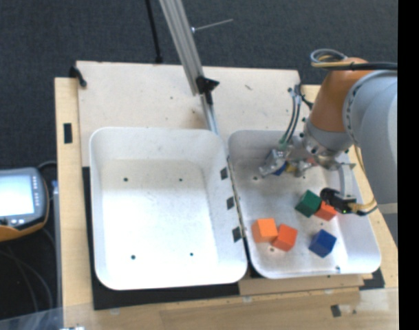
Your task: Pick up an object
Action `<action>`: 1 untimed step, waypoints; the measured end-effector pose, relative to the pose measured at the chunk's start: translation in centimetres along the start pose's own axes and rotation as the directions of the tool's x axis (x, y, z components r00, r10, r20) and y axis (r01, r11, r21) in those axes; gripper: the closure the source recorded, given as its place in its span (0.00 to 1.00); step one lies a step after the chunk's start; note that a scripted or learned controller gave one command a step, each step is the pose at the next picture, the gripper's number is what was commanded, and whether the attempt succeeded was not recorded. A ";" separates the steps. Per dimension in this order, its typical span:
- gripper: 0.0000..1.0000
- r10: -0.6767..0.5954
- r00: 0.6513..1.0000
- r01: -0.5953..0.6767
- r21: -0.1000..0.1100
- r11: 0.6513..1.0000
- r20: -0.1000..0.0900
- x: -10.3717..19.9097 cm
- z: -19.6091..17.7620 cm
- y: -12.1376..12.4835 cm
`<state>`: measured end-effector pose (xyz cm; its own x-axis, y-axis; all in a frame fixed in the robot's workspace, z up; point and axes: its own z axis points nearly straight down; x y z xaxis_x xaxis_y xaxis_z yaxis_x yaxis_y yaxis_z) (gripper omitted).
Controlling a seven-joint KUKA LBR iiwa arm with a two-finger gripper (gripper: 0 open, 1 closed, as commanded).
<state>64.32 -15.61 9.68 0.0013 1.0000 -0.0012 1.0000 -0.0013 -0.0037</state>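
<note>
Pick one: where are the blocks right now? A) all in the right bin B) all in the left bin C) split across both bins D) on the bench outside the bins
A: the green block, blue block and the two orange blocks all lie inside the right bin, below the gripper.

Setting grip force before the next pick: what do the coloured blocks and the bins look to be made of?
The orange blocks, the green block and the blue block look like painted wood or hard plastic: flat faces, sharp edges, matte solid colour; which one is unclear. The right bin and left bin look like thin moulded white plastic, with rounded corners, a rolled rim and a scuffed, speckled floor.
</note>
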 end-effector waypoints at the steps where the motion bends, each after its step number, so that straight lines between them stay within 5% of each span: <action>1: 0.00 0.005 1.000 -0.005 -0.002 1.000 0.002 -5.0 0.0 -5.5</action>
<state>58.84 -20.64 9.74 0.0059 1.0000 -0.0033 1.0000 -0.0059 -0.0016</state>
